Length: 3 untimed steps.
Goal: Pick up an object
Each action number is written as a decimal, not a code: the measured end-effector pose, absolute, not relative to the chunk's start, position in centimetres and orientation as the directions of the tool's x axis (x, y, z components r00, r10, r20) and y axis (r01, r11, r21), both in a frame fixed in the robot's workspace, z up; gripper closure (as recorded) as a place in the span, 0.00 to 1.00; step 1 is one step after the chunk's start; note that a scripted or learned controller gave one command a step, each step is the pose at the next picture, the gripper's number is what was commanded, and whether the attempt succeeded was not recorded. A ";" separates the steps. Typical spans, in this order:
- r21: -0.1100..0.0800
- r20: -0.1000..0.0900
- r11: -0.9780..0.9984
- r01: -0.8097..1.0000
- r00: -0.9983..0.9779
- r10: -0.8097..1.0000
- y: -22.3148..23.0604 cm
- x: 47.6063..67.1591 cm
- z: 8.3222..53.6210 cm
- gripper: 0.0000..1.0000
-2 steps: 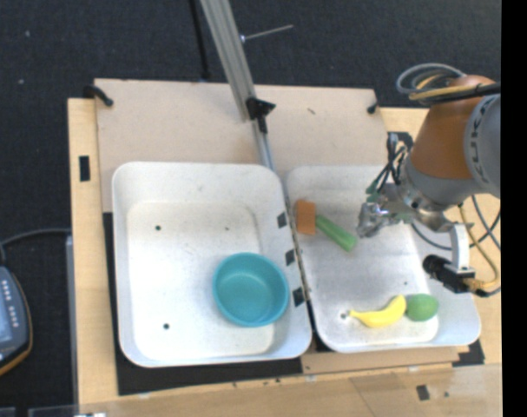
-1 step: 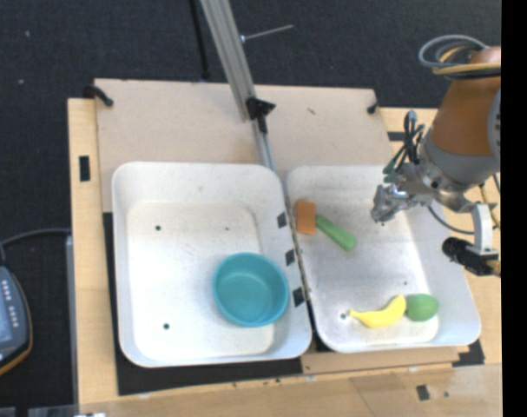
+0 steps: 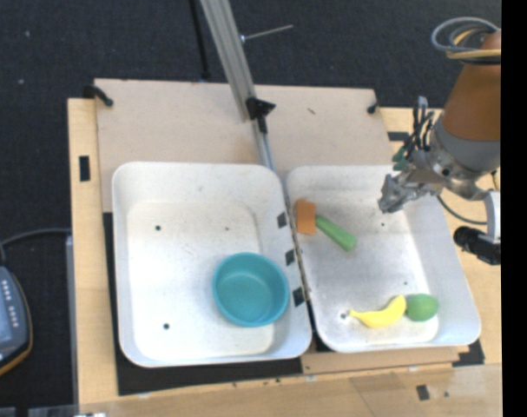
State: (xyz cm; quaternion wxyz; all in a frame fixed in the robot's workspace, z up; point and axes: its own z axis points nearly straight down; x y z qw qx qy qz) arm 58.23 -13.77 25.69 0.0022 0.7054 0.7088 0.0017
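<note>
**Arm poised over the right bin, nothing yet taken**

We start with the largest things: two white bins sit side by side, the left bin (image 3: 141,233) and the right bin (image 3: 437,259), their inner walls touching along the middle. That shared wall is the tightest edge we see.

The arm (image 3: 471,102) reaches in from the right and hangs over the right bin's upper right corner. We judge this a staging pose, high and clear of the rim.

The teal bowl (image 3: 250,287) lies low in the left bin, near the dividing wall, with bare floor to its left and above it.

In the right bin, the green-handled tool with an orange head (image 3: 324,224) lies just beside the dividing wall, so room for fingers is scant there. The yellow banana (image 3: 380,313) and green lime-like fruit (image 3: 422,307) touch each other near the bottom rim. The open middle floor gives us the easiest descent.

The gripper (image 3: 393,195) is small and dark here; we cannot tell how wide it stands, and we see nothing held in it.
</note>
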 end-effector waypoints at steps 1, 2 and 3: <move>0.001 0.000 0.005 1.000 -0.005 1.000 -9.0 57.8 24.5 1.00; 0.002 0.002 0.008 1.000 -0.008 1.000 -3.9 57.1 25.4 1.00; 0.000 0.003 0.007 1.000 -0.007 1.000 1.4 56.1 25.9 1.00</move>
